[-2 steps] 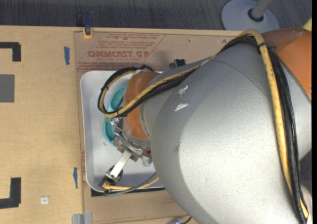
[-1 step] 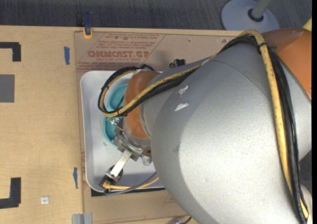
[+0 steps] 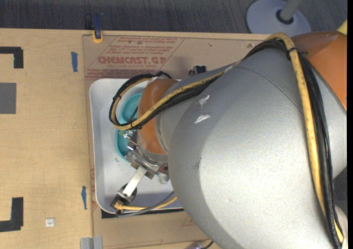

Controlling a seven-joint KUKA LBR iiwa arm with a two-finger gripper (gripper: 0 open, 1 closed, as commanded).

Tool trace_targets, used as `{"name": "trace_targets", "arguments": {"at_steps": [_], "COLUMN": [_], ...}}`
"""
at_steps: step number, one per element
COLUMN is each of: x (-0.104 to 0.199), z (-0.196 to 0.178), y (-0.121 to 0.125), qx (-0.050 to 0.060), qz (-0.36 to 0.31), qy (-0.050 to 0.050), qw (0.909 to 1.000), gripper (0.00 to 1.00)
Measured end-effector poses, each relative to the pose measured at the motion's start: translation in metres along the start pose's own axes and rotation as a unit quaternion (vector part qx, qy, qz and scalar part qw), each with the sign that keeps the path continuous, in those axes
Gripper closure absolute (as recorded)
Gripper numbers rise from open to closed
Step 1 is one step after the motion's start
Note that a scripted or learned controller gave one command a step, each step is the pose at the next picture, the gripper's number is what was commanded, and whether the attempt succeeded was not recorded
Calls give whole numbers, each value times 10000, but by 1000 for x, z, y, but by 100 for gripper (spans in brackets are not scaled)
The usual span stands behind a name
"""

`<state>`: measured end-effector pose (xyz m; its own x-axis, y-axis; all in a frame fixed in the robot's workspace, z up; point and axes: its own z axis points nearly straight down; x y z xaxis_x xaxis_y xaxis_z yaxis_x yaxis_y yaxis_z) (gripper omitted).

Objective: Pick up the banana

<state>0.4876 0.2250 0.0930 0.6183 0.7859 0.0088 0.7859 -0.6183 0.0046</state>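
Note:
My grey arm with its orange band point(image 3: 151, 113) reaches low into the left white bin point(image 3: 99, 132) and covers most of it. The gripper point(image 3: 134, 151) sits under the wrist, down near the bin floor, right over a teal round object point(image 3: 128, 111). The arm hides whatever lies beneath and to the right of it.
The bin rests on a brown cardboard sheet point(image 3: 132, 55) with red print, on a tan bench with blue tape marks point(image 3: 74, 61). The arm's bulk covers the right half of the view. A grey stand base point(image 3: 276, 17) sits on the dark floor at the back.

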Motion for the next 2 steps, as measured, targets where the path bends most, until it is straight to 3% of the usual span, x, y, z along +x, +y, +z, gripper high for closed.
{"name": "trace_targets", "arguments": {"at_steps": [1,2], "x": [0,-3], "z": [0,-24], "y": [0,-5], "qx": [-1,2], "qz": [0,2658], "qy": [1,-4], "qw": [10000,9640], "gripper": [0,0]}}
